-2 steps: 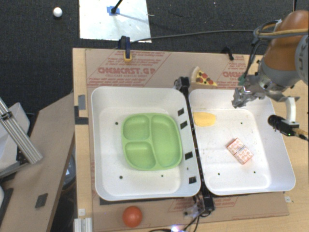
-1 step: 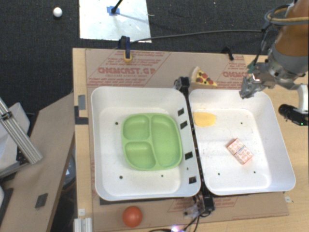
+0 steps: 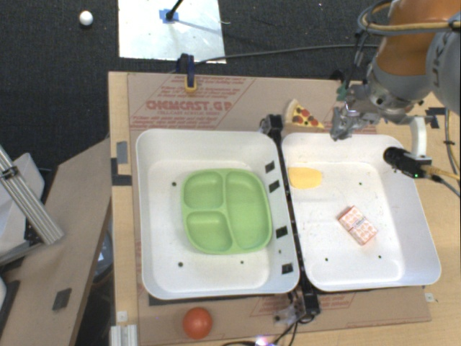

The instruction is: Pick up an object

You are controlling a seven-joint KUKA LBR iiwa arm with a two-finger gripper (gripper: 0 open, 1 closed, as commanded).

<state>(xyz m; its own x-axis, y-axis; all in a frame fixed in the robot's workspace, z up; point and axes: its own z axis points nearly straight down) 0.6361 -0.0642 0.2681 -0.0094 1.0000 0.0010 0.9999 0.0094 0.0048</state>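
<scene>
1. Lying flat in the right bin (image 3: 403, 265), the box (image 3: 358, 225) is judged light and stiff.
2. Its long sides are best gripped.
3. The claw (image 3: 341, 130) is poised above the far rim; its state cannot be told.

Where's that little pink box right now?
The pink box lies in the right bin, right of centre, below and right of the yellow piece.
</scene>
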